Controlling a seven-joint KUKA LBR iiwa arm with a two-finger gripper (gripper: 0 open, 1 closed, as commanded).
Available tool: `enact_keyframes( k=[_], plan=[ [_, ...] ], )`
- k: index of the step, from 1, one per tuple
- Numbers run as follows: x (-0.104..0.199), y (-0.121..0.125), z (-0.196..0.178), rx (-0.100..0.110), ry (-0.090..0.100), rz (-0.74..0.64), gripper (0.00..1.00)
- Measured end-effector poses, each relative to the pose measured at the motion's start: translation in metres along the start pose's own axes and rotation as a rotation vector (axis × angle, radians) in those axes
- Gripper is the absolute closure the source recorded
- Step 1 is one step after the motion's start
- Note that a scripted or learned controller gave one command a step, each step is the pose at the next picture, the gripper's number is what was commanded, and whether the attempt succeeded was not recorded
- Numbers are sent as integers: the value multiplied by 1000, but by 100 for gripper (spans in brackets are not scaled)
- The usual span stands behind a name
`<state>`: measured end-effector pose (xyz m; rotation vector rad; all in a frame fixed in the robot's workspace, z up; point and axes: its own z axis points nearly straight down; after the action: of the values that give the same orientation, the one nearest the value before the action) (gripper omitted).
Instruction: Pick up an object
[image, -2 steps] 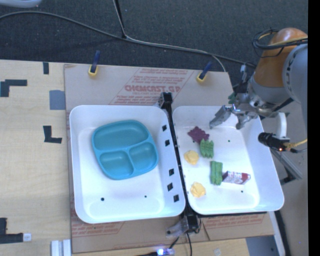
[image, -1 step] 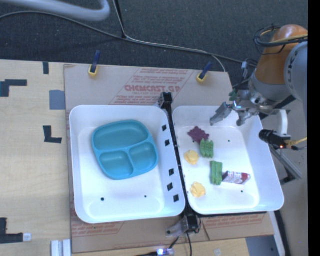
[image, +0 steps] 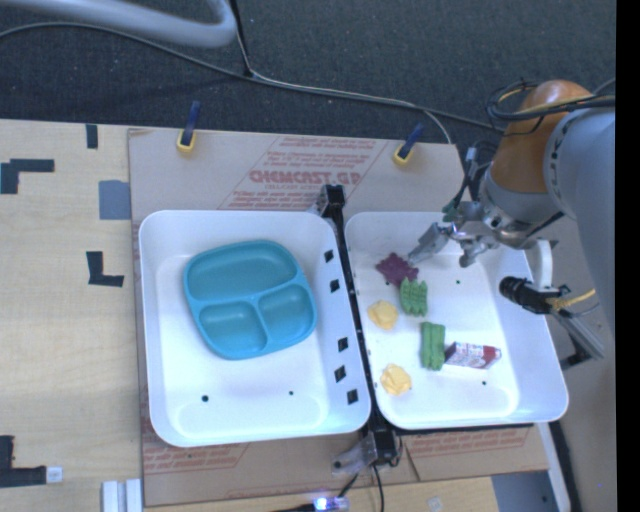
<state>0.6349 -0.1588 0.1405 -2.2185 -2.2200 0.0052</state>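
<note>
Several small objects lie in the right bin (image: 520, 395): a purple piece (image: 396, 268), a green block (image: 413, 296), a yellow piece (image: 383, 314), a long green piece (image: 431, 345), a red and white packet (image: 470, 354) and a second yellow piece (image: 396, 379). My gripper (image: 445, 250) hovers over the bin's far part, just right of the purple piece. It is open, its fingers spread with nothing between them.
The left bin (image: 170, 400) holds a blue divided plate (image: 250, 297). A black divider (image: 343, 300) runs between the bins. Two yellow clamps (image: 186, 140) (image: 404, 153) pin the cardboard base at the back. A black cable crosses behind the bench.
</note>
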Motion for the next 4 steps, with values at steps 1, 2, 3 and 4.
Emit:
enact_keyframes(
  k=[1,2,3,4],
  plan=[
    [1,0,49,-4,-2,-1,0],
    [2,0,41,-3,0,-2,100],
    [7,-1,-17,-3,1,-1,100],
    [6,-10,-62,-4,1,0,100]
  ],
)
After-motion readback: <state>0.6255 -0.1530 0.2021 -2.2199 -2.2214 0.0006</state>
